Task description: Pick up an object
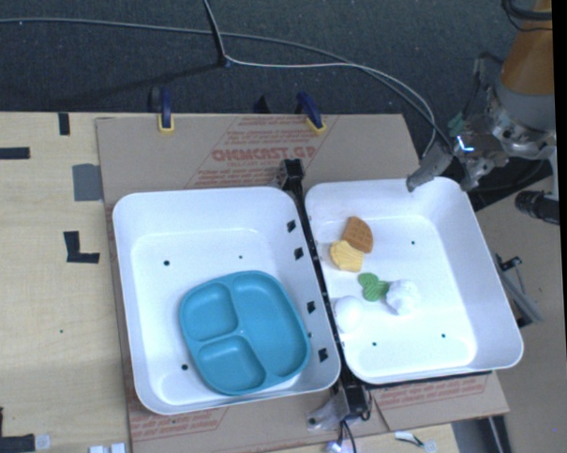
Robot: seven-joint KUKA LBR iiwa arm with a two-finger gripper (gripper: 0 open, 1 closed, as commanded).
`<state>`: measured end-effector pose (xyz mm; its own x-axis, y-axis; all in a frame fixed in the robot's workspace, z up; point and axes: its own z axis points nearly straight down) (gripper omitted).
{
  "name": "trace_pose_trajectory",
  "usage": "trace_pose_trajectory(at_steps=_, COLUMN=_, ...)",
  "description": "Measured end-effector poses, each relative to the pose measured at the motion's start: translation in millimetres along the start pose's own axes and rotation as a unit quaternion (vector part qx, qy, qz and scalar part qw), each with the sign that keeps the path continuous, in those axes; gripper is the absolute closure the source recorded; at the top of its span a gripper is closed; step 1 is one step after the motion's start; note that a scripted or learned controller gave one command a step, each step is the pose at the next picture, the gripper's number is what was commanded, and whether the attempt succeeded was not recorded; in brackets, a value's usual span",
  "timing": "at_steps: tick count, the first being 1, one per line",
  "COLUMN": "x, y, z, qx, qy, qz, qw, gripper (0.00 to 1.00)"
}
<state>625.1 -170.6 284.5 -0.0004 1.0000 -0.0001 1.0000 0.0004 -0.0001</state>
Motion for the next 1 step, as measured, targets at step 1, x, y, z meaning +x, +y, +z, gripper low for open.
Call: trace_pose_trajectory(at_steps=1, x=-29.8, y=-8.4, z=-36.6, qx=-0.001, qy=-0.001, qz=-0.011, qw=0.9999, gripper=0.00)
